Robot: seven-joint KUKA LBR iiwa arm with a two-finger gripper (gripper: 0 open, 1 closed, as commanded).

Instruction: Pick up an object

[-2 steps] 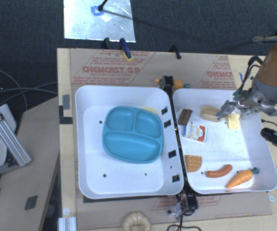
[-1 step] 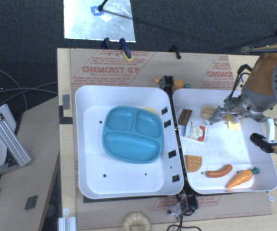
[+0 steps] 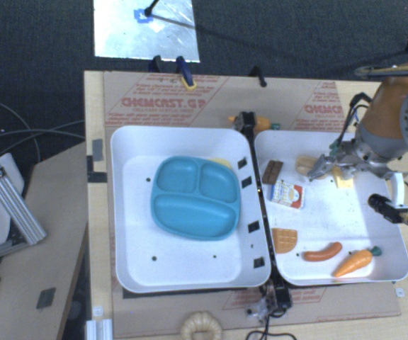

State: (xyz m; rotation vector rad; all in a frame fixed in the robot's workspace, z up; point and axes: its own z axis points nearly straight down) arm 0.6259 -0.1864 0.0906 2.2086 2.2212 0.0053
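Dark carpet surrounds a pale bench (image 3: 211, 94) topped with printed cardboard, and two shallow white bins sit on it side by side. Taking the black divider (image 3: 259, 197) where the bins meet as the landmark: the left bin (image 3: 129, 211) lies to its left and carries a blue compartment plate (image 3: 195, 197) resting flat near its middle, with a sliver of something yellow peeking from behind the plate's far edge.

The right bin (image 3: 346, 211) lies on the other side of the divider. Just beside the divider, toward the far end, sits a small brown block (image 3: 272, 171), and below it a white carton with red and blue print (image 3: 287, 193). Nearer the front, close to the divider, lies a tan waffle piece (image 3: 285, 239). Further from the divider along the front wall rest a red sausage (image 3: 322, 251) and an orange carrot (image 3: 353, 262).

The grey arm with its orange band enters from the far side of that bin, and the gripper (image 3: 331, 165) hangs low over the bin's back part, next to a pale beige item (image 3: 304, 165) and a yellowish piece (image 3: 343, 180). Its fingers appear spread apart with nothing visibly between them, though the angle makes this hard to judge.
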